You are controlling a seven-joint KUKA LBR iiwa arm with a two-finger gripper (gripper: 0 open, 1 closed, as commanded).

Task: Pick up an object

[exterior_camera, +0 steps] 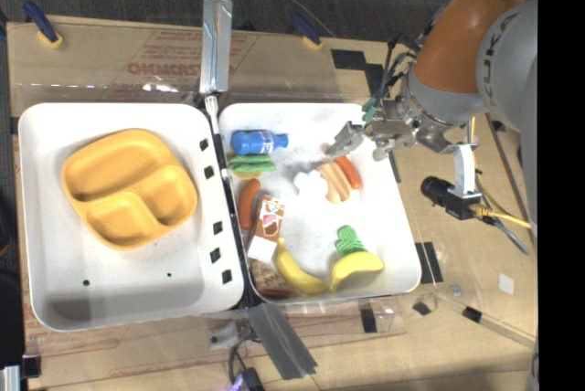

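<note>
We see arm [475,42] entering from right, orange band uppermost, grey wrist below band angled down and leftward. We see gripper [340,145] extended left from wrist, low over right bin's upper right part. We cannot judge finger spacing from this slant. We see nothing clearly between its tips.

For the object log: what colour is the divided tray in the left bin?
Yellow-orange; the divided tray shows clearly in the camera view.
</note>
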